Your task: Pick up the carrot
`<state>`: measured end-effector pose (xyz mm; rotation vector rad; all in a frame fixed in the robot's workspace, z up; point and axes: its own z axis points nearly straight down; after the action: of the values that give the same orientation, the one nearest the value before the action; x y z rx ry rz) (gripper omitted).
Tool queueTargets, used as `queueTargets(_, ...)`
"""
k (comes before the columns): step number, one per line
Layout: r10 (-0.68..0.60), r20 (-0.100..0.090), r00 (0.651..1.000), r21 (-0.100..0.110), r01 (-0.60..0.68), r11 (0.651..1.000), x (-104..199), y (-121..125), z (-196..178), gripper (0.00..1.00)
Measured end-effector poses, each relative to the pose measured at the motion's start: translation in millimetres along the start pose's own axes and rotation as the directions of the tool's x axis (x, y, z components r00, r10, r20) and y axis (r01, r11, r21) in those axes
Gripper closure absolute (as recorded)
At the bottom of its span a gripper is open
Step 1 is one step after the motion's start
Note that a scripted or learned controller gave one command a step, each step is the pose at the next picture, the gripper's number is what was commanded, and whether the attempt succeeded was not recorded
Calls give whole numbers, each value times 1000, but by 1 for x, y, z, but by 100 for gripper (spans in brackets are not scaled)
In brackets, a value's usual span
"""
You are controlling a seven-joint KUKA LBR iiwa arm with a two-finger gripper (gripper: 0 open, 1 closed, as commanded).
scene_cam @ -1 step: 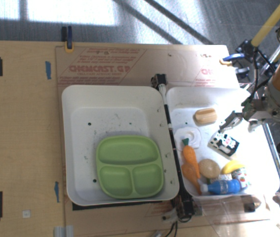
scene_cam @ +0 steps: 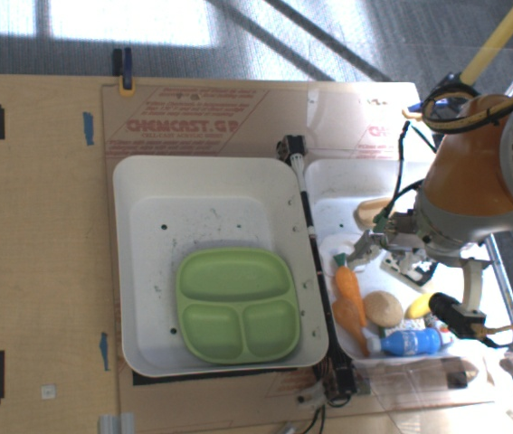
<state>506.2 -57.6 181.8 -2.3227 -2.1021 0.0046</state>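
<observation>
I see the carrot (scene_cam: 349, 289) lying in the right bin (scene_cam: 328, 208), close along that bin's left wall. It is orange with a small green stub at its top end, and it lies lengthwise, green end toward the far side, its body running down toward the near edge. Its lower part sits against another orange piece, and a round tan item (scene_cam: 384, 308) lies just beside it on its right.
</observation>
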Motion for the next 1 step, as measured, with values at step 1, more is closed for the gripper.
queueTargets(1,4,3,1000,-5,-4,1000,-3,1,-2,0)
